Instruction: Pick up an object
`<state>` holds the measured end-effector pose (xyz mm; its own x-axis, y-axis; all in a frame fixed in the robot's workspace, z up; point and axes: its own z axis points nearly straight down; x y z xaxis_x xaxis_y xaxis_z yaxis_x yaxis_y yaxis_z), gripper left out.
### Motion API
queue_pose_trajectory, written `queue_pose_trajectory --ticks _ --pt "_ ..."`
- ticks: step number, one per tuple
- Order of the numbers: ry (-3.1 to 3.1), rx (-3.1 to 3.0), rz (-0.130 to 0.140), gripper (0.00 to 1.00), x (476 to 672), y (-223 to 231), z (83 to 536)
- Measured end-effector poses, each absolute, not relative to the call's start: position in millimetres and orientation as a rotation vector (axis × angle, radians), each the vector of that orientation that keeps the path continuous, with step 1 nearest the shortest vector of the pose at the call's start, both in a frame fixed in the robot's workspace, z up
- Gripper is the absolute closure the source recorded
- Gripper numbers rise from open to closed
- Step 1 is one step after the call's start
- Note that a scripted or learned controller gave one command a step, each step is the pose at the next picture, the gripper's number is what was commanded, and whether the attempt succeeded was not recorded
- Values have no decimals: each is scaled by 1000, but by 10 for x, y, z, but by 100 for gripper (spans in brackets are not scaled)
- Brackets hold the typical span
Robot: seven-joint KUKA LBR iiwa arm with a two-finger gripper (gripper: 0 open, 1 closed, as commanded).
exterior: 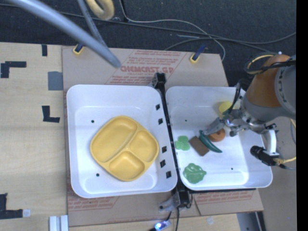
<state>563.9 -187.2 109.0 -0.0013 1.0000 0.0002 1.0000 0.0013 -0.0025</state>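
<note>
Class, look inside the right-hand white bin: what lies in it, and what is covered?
In the right-hand white bin lie two green leafy pieces, a brown block, a dark green pod, an orange round piece and a yellow piece. The grey arm covers part of the yellow piece.

Yellow tray (124, 148) in white bin (82, 100); grey-and-orange arm (269, 93).

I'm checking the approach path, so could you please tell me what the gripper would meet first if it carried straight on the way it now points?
Probably the dark green piece: the gripper points left and downward in the right bin, with the brown block just beyond. Depth is unclear from this slanted view, so it might pass above them.
</note>
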Motion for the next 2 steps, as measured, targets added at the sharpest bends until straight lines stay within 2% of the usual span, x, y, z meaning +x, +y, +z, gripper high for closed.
queue_pose_trajectory --ticks 1,2 --pt "-2231 -2228 -29 0 5728 -1834 935" --pt "-2230 -2220 -8 100 5670 -1845 966"
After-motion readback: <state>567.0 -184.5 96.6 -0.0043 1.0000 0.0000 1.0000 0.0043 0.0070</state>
